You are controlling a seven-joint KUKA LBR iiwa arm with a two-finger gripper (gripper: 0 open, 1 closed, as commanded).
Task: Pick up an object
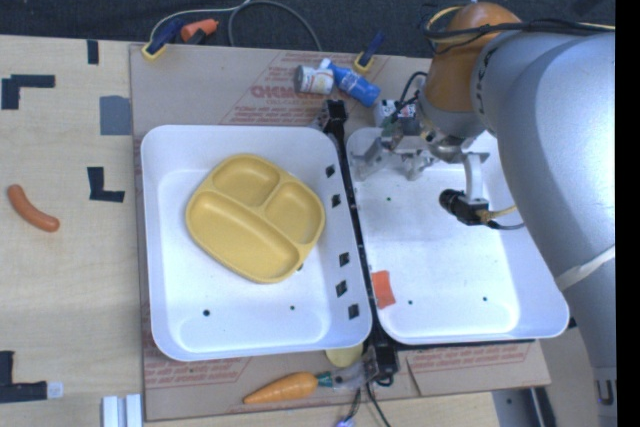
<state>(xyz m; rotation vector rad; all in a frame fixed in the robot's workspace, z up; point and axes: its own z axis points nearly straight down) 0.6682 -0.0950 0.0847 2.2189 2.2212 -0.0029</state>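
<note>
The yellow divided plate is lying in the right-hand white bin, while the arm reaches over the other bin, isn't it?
Not quite. The camera view shows the yellow divided plate lying in the left-hand white bin, not the right-hand one. The arm reaches over the other bin, on the right, as you said.

Robot lab: 2 white bins (160,245) on a taped bench (60,115).
</note>
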